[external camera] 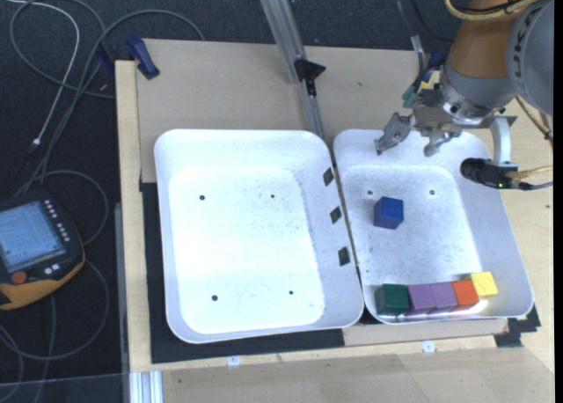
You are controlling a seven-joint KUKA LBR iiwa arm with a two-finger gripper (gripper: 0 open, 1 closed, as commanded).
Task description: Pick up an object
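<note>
A blue cube (388, 212) lies alone near the middle of the right bin (493, 216). Along that bin's front wall sits a row of blocks: green (393, 297), purple (430, 296), orange (464, 290) and yellow (485, 283). My gripper (412, 142) hangs over the bin's far edge, up and to the right of the blue cube. Its two fingers are spread apart with nothing between them.
The left bin (242, 234) lies beside the right one, with black clips (335, 214) along the shared wall. A metal pole (283, 23) slants over the bench behind the bins. A black cable plug (479, 171) juts over the right bin's far right corner.
</note>
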